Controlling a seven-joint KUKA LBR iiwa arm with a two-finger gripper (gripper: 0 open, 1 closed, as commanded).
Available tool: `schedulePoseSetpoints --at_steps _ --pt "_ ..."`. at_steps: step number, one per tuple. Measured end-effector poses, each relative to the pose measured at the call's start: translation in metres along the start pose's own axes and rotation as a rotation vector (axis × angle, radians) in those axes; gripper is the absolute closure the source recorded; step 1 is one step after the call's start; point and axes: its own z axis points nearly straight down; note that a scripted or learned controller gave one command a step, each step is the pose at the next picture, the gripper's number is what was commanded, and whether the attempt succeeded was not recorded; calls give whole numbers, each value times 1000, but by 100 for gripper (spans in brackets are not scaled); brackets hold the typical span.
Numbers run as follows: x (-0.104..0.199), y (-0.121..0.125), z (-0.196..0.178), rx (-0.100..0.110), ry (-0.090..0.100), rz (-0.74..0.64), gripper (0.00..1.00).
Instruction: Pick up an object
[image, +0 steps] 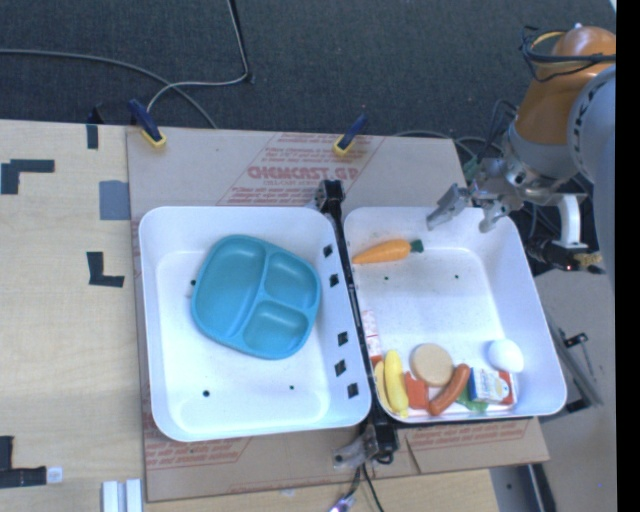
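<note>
1. The gripper (466, 208) is over the far right corner of the right bin (530, 300), just at its rim. Its two fingers are spread apart, and there is nothing between them.
2. The arm (565, 90) comes in from the right side, with the orange band above the wrist.
3. A toy carrot (385, 251) lies in the far part of the right bin, close to the wall between the two bins. Its green end points to the right, toward the gripper, but the gripper does not touch it.
4. In the near part of the right bin there is a group of small toy foods close together: a yellow banana (390, 382), a round tan cookie-like piece (433, 363), a red sausage (450, 390), a small carton (491, 387) and a white egg (505, 354).
5. This group is well apart from the gripper.
6. The left bin (165, 330) holds a blue plate with compartments (256, 296). The plate lies a little turned, near the middle of the bin.
7. Both bins stand on a sheet of cardboard (280, 170) on the table (60, 300). Two blue and yellow clamps (147, 122) hold the far edge of the cardboard.
</note>
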Motion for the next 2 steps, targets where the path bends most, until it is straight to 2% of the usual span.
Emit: schedulePoseSetpoints --at_steps 1,2 --pt "45 7 102 -11 2 -2 0" --pt "65 7 108 -16 -20 7 0"
